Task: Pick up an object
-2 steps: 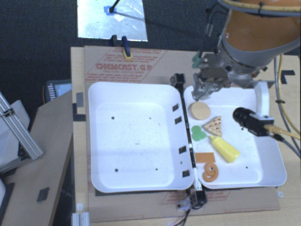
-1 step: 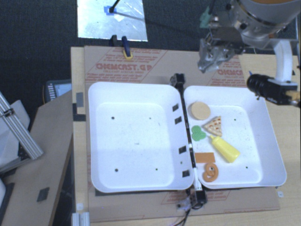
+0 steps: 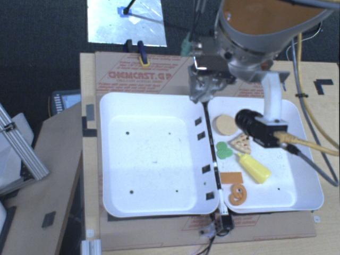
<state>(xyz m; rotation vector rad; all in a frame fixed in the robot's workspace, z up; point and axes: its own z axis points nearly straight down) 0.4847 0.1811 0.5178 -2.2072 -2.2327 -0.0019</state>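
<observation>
Cardboard-topped bench [image 3: 138, 73] bears two shallow white plastic bins. Left bin [image 3: 114, 142] smooth, glossy. Right bin [image 3: 305, 190] holds toy food: round tan cookie [image 3: 224, 124], speckled cracker wedge [image 3: 241, 142], green clover piece [image 3: 223, 151], yellow bottle [image 3: 254, 168], orange slab [image 3: 231, 178], twisted pretzel [image 3: 237, 194]. Gripper [image 3: 204, 95] above bins' far divide; grip state cannot tell.

The arm [image 3: 276, 15] runs off the top and right edges, so its upper body is cut off. The end effector [image 3: 204, 92] is a blurred dark mass at the far rims of the bins; its fingers cannot be made out. A black cylinder [image 3: 254, 125] on the arm covers part of the right bin [image 3: 305, 190] behind the tan disc [image 3: 225, 124]
</observation>
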